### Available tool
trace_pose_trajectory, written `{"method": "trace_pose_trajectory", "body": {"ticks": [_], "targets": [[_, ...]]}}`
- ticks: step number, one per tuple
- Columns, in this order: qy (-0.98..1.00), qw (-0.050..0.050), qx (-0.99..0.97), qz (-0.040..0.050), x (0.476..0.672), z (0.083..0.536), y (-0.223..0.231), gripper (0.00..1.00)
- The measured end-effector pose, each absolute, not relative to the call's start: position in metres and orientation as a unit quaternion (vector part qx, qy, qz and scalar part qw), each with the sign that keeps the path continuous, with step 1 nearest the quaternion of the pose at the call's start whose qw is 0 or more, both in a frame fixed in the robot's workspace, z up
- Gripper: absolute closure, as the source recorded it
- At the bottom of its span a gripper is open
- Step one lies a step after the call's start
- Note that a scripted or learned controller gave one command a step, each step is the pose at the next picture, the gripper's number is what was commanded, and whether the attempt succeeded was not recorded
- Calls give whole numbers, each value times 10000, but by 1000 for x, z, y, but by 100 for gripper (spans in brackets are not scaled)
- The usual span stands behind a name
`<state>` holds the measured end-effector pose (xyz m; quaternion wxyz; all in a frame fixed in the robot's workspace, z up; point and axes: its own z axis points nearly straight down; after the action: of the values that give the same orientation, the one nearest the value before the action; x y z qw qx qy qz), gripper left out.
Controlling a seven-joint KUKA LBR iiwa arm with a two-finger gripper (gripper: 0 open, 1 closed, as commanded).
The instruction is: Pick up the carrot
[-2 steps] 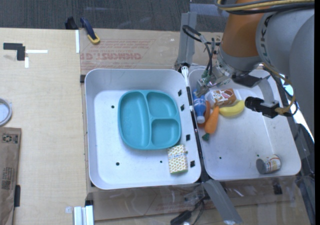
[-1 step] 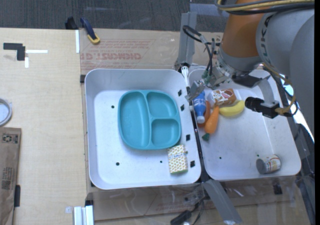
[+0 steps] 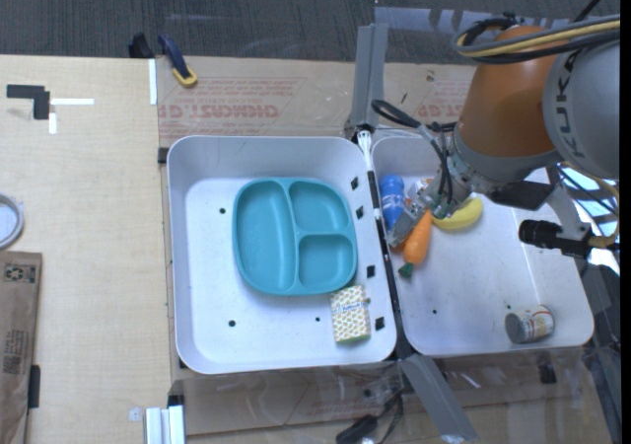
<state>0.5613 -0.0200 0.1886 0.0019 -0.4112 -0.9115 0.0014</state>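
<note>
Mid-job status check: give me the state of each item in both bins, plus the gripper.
carrot: lying in the right bin, tip down-left, beside the dividing wall.
banana: lying just above-right of the carrot.
blue bottle: on its side by the dividing wall.
can: tipped over, near the front right.
teal tray: flat in the left bin, compartments up.
sponge: flat, below the tray.
gripper: down over the carrot's upper end.

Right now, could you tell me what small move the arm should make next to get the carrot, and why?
Probably a short shift toward the left bin and down. The claw hangs above the upper end of the orange carrot, close to the yellow banana and blue bottle; centring over the carrot should avoid both neighbours.
</note>
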Motion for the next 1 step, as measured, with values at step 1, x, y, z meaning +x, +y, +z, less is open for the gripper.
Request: {"method": "trace_pose_trajectory", "body": {"ticks": [1], "targets": [[-9259, -142, -3775, -34, 630, 119, -98, 0]]}}
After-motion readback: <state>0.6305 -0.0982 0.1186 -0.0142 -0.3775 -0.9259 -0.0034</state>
